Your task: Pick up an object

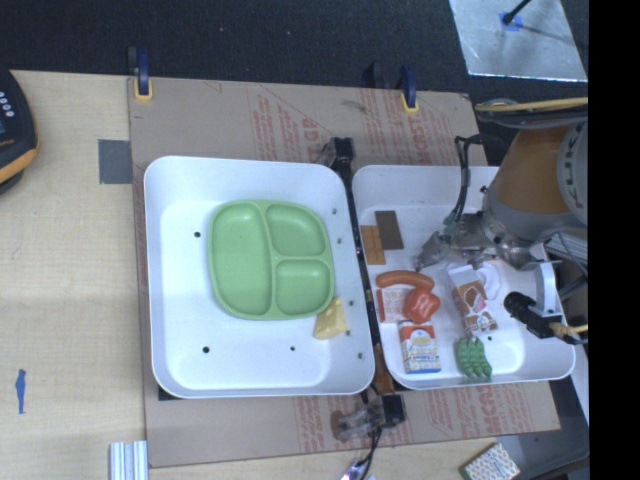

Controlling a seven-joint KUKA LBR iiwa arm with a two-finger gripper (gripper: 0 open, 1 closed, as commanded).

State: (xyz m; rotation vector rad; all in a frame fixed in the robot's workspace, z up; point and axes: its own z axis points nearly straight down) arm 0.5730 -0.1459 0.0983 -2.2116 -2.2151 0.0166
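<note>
In the right bin (455, 190) we see the pickable clutter: hot dog (404, 280), red piece (421, 306), carton (420, 348), green item (474, 358). The pincer (452, 248) hangs just beside the packet (474, 306) (finger state: we cannot tell), likely lining up.

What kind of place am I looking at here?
Probably a robot lab test bench: a grey arm with an orange band reaches over two shallow white bins, clamped brown board beneath, toy food and a green divided plate inside.
</note>
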